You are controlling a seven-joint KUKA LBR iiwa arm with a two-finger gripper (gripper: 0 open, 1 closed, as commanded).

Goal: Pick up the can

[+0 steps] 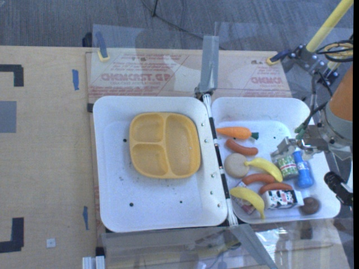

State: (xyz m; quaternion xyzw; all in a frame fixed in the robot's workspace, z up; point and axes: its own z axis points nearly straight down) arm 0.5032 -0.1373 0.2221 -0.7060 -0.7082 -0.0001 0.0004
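Jaws cannot be read from this slanted view. The gripper (pixel 293 147) shows as a cluster of grey metal just above the can, and whether they stand apart or together, or touch anything, I cannot tell. Nothing is visibly clamped between them.

The can (pixel 287 166), small with a green label, sits in the right part of the right bin (pixel 263 110), directly below the gripper's metal. It is wedged into a crowd: a blue bottle (pixel 303 172) is hard against its right side, and the upper banana (pixel 265 167) curves in just beside its left. That tight packing probably explains the approach from above, since there looks to be little room for a sideways entry.

Further out, a milk carton (pixel 279 198) lies below the can and a brown lump (pixel 310 205) sits near the bin's lower right corner. A second banana (pixel 248 199), two sausages (pixel 242 147) (pixel 259 179), a pale round piece (pixel 236 165) and a carrot (pixel 234 132) fill the bin's left half.

The left bin (pixel 112 195) bears a yellow divided plate (pixel 165 144), well apart from the work.

As I judge it, the grasp is not yet secured — the bottle could be nudged or caught along with the can.
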